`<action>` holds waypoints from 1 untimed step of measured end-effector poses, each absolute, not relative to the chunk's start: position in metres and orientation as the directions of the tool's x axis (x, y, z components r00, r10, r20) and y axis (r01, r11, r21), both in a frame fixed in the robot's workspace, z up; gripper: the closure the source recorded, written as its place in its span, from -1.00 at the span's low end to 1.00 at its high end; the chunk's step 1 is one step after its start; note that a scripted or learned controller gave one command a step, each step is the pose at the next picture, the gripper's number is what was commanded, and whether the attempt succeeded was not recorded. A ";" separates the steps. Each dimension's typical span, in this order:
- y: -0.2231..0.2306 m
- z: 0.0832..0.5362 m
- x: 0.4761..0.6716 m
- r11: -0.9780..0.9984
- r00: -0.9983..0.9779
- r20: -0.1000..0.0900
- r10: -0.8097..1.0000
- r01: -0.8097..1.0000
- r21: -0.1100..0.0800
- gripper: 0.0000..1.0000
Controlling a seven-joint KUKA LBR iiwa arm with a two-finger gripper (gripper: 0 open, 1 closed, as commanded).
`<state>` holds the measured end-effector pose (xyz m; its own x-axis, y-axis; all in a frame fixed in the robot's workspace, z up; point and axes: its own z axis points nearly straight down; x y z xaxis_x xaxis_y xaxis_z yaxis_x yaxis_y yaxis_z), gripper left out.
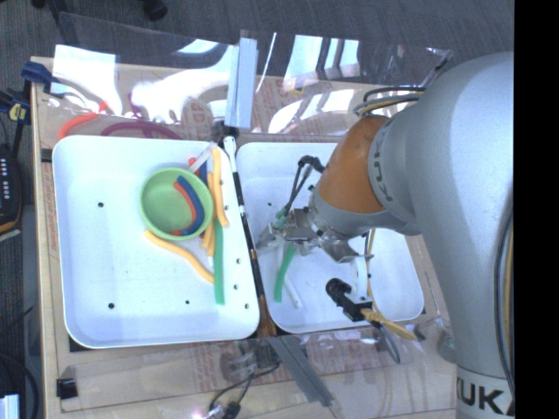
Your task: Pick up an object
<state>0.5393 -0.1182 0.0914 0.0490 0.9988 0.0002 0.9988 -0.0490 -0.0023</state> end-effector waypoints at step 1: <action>-0.119 0.103 0.540 -0.047 0.047 0.000 0.999 0.999 0.000 1.00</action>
